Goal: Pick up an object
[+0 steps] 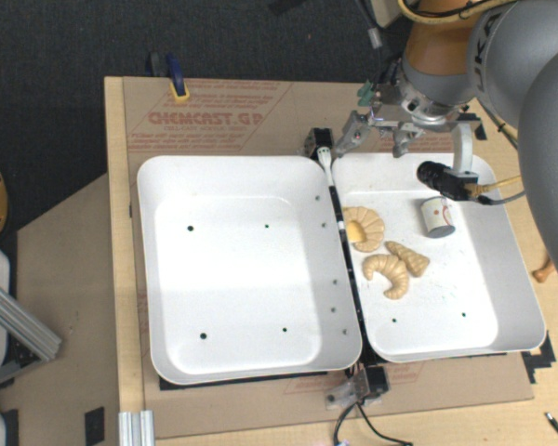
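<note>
The right bin [484,314] holds a round tan bun [364,228] against its left wall. Two tan croissant-shaped pieces lie just below it, one [389,273] nearer the front and one [410,257] partly over it. A small grey cylinder with a white face [436,217] rests toward the bin's back right. My gripper [377,137] hangs over the back edge of the right bin, above and behind the bun. It is open, with nothing between its fingers.
The left bin [167,277] shows only small black dots on its floor. A black ridge [342,249] divides the two bins. A black fitting with a cable [444,178] hangs from the arm over the cylinder. A blue-and-yellow clamp [176,77] grips the board's back edge.
</note>
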